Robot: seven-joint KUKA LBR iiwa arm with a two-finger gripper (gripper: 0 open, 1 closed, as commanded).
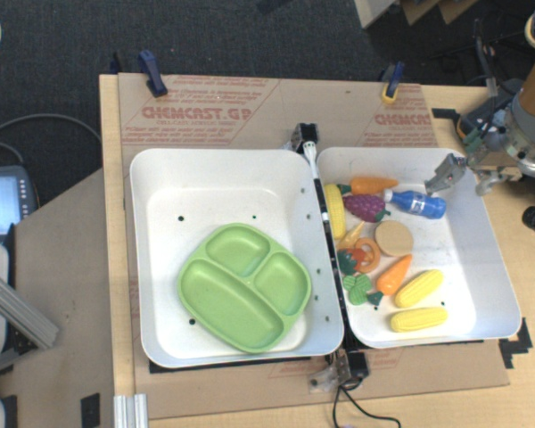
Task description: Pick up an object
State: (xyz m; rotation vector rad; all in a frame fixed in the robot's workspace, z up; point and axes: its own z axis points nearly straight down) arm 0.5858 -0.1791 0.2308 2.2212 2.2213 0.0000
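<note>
Task status: nothing picked yet; every object I can see lies in a bin, so the whole grasp is left to do

Left bin point(152, 239): holds one green divided plate point(244, 285), three compartments, lying flat toward the near side. Nothing rests on it

Right bin point(495, 275): toy food crowded along its left half. Far end: an orange carrot point(373, 185), purple grapes point(366, 207), a yellow corn cob point(335, 210) against the dividing wall, and a blue bottle point(419, 205) lying on its side. Middle: a tan disc point(394, 237), an orange ring point(362, 255). Near end: a second carrot point(393, 275), green broccoli point(360, 287), two more corn cobs point(417, 287) point(418, 319)

My gripper point(471, 173) hovers over the far right corner of the right bin, fingers spread with nothing between them. Nearest candidate, in my judgement: the blue bottle, just to the left of the fingers
</note>
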